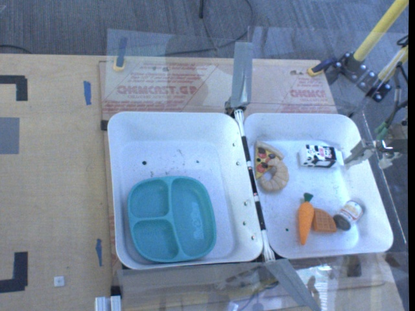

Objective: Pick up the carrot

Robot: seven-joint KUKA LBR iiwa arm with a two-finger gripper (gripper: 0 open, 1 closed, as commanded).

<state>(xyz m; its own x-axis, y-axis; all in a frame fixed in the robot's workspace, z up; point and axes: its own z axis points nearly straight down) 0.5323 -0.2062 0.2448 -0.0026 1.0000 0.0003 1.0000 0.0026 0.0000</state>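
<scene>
Two shallow white bins are sitting on the counter. I'm aiming for the small orange carrot with its green top, which is touching a brown wedge, so I'm planning to close across its free side; whether my hand is apart or together, I cannot tell.

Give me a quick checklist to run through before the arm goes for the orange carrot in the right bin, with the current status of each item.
1. Orange toy carrot with green top lies in the right white bin: ok.
2. Carrot uncovered from above: ok.
3. Free space around the carrot: not ok; the brown wedge-shaped toy lies against its right side.
4. Small jar-like item stays out of the way: cannot tell; it sits just right of the brown toy.
5. Pizza-slice toy and black-and-white carton apart from the carrot: ok.
6. Teal divided plate in the left white bin, away from the approach: ok.
</scene>
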